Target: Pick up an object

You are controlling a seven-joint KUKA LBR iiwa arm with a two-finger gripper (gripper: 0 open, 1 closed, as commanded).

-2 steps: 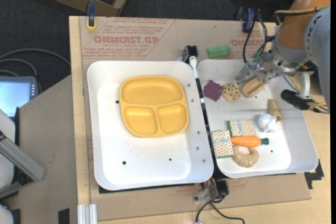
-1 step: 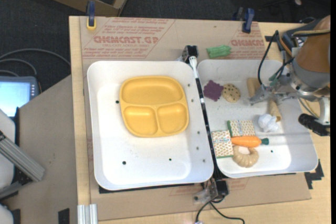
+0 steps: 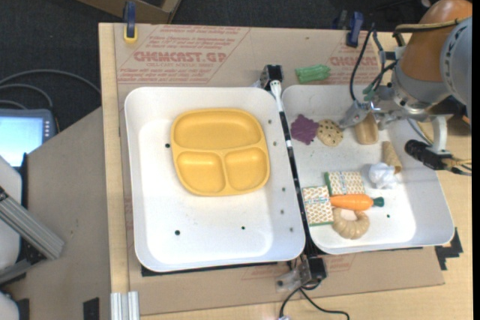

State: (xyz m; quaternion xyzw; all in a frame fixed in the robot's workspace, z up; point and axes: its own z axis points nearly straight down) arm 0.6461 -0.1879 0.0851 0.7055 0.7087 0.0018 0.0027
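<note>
The hand (image 3: 365, 116) hangs over the right bin (image 3: 427, 228) beside a cookie (image 3: 329, 133); its grip I cannot tell.

arm (image 3: 457, 64): grey rounded casing | band: orange dome above wrist | wrist: pale metal fittings | cables: thin black and green | gripper (image 3: 360, 120): silvery metal

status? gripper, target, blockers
Gripper low over right bin's upper end, at tan block; grasp unconfirmed. Cookie, purple piece close beside. Yellow tray in left bin, clear of arm.
</note>
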